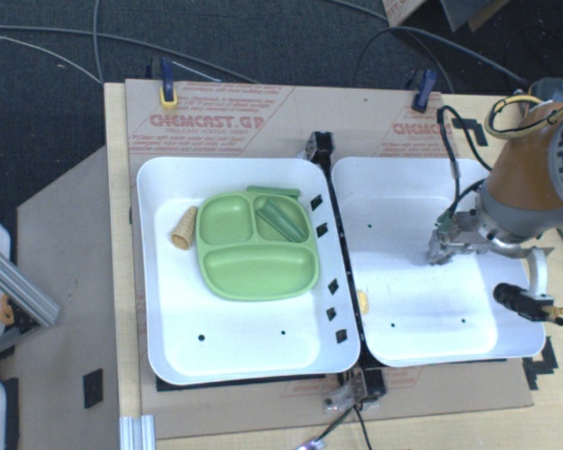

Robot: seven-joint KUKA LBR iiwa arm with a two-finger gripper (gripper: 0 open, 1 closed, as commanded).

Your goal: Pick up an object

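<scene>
**Tool low in the right bin, the objects all over in the left**

The arm [530, 172] comes in from the right side, its orange band sitting above the grey wrist, and the tool [441, 249] is down inside the right bin [394, 326], near that bin's middle and toward its right half. From up here the tip is small and dark against the white floor, and I cannot tell how it is set. Nothing can be made out at its tip.

The things worth picking are all across the divider. In the left bin [235, 345] lies a green divided plate [258, 265], flat, roughly in the middle of the bin's upper half. A darker green piece [283, 218] lies tilted in the plate's upper right compartment. Just beside the plate's left edge is a small tan cone [183, 228], lying on its side on the bin floor, touching or nearly touching the plate; I can't say which.

A small yellowish bit [361, 300] sits at the seam between the two bins, near the right bin's left wall; it's too small to identify.

So the tool is well apart from the plate and cone, with the bin walls between them. Both bins rest on the table [225, 111].
</scene>
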